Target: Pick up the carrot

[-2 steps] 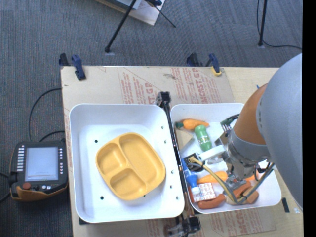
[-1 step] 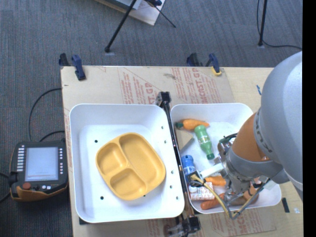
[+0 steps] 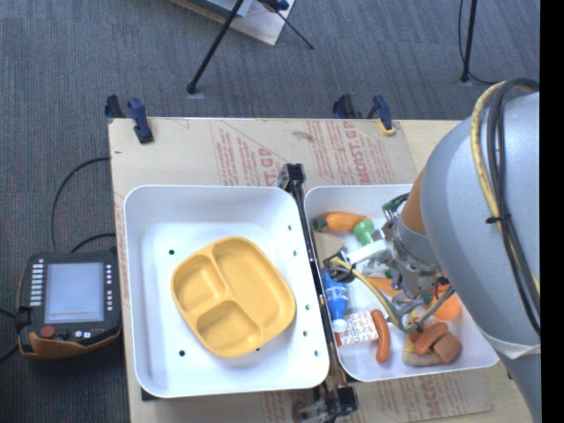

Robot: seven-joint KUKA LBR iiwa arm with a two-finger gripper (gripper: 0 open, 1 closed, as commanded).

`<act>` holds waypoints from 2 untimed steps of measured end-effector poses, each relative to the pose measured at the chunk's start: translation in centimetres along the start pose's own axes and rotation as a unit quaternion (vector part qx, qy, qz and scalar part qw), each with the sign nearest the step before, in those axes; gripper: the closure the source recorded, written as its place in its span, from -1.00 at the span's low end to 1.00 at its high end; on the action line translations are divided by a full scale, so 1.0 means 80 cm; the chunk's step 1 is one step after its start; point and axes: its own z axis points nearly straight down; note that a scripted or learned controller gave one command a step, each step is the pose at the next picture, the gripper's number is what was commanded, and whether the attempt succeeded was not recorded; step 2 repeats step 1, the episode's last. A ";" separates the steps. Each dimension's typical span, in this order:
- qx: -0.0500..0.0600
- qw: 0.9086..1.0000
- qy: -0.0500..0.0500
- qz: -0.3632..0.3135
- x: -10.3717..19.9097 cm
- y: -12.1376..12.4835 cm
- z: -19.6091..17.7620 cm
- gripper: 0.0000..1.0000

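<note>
Smooth orange plastic carrot with green top lies on its side in the right shallow white bin, near the back wall, just beside a glossy green round piece. Grey metal claw, tangled in cables, hangs low over mid-bin; whether it is released or clenched cannot be told. Left white bin holds a matte yellow three-compartment tray. Cardboard-topped table beneath.

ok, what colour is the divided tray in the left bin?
Yellow: the tray, seen clearly in the camera view.
</note>
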 end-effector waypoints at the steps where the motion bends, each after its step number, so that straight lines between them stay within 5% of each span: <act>1: 0.001 1.000 -0.001 -0.004 -0.090 -0.018 0.009 -1.00; 2: 0.001 1.000 -0.001 -0.004 -0.090 -0.018 0.009 -1.00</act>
